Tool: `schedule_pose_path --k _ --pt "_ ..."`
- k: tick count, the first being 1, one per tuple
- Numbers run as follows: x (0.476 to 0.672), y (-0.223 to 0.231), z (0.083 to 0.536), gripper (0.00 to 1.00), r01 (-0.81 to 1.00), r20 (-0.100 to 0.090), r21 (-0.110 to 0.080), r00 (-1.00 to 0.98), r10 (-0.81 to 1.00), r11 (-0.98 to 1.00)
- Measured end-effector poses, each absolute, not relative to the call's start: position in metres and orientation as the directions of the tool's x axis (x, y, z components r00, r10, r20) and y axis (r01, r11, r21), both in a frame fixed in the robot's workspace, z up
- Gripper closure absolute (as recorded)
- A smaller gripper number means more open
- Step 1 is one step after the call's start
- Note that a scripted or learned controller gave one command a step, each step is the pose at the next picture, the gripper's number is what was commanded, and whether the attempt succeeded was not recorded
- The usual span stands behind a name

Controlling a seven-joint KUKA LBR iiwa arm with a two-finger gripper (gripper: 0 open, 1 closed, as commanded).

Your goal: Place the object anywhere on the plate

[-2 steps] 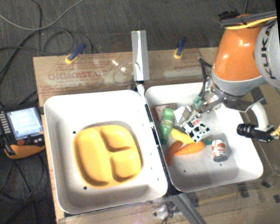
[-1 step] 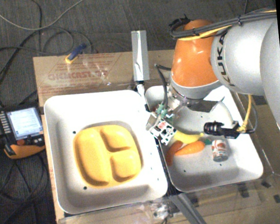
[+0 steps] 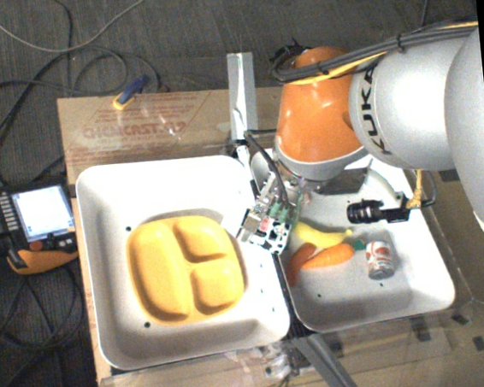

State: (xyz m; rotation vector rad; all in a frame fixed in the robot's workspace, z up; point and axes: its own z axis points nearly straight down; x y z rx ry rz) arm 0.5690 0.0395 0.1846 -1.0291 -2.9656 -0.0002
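Observation:
A yellow plate (image 3: 185,267) with three compartments lies in the left white bin (image 3: 97,203). In the right bin (image 3: 424,294) a yellow banana (image 3: 320,236), an orange carrot (image 3: 328,257) and a small red-and-white can (image 3: 379,258) lie close together. A reddish-orange piece (image 3: 295,266) sits at the carrot's left end. My gripper (image 3: 266,222) hangs over the wall between the two bins, just left of the banana and right of the plate's rim. The big orange wrist band (image 3: 316,125) hides the back of the right bin.
A black cylinder part (image 3: 369,211) sticks out of the arm above the can. A cardboard sheet (image 3: 145,125) lies behind the left bin. A handheld pendant with a screen (image 3: 38,218) sits left of the bench, with cables on the floor.

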Motion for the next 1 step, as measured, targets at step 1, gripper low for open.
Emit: schedule_pose_path --k 1 --pt "0.5690 0.0402 0.1848 0.00 0.619 0.003 0.001 -0.786 0.619 0.786"
